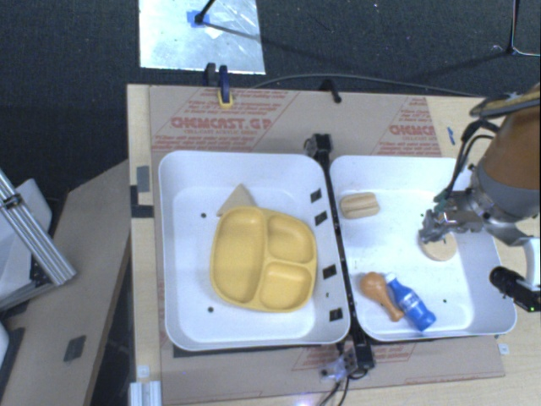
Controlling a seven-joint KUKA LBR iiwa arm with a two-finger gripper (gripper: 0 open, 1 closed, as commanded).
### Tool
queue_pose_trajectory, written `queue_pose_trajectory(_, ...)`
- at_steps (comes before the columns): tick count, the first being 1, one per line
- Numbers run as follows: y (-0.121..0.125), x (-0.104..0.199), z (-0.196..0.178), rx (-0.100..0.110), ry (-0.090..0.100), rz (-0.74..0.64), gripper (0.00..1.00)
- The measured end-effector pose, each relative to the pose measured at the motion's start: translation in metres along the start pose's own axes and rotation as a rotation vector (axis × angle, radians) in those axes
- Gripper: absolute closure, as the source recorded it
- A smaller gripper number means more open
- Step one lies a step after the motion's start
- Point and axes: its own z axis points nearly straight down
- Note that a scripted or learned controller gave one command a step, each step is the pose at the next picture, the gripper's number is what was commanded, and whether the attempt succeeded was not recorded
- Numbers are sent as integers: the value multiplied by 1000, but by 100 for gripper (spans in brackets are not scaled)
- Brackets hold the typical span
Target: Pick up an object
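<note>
Here, taking the hot-dog bun (pixel 358 205) in the right bin (pixel 482 315) as the fixed mark, the left bin (pixel 182 252) lies on the table (pixel 254 125) off to the bun's left, just across the black-clipped seam where the two bins meet. In it sits a yellow divided plate (pixel 262 259), down and to the left of the bun, with a tan wedge (pixel 237 197) peeking out from under the plate's upper edge at about the bun's own height. The bun rests near the upper left corner of its bin, apart from everything else. Below it and a little to the right, an orange drumstick-shaped toy (pixel 381 294) lies touching a blue bottle (pixel 412 304), the bottle on the toy's right, both close to the bin's lower wall. To the right of the bun and somewhat lower, the tool (pixel 439 230) hangs low over a round tan disc (pixel 439 248), whose lower half shows beneath it. Whether the tool is released or clenched, I cannot tell, nor whether it touches the disc. The grey arm (pixel 507 193) runs off further right.
</note>
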Motion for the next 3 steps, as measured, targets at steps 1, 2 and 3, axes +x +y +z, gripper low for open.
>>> queue_pose_trajectory(1,-1,64,-1,0,1,-2,100)
queue_pose_trajectory(2,-6,116,8,1,1,-1,100)
queue_pose_trajectory(3,-15,170,12,1,1,-1,100)
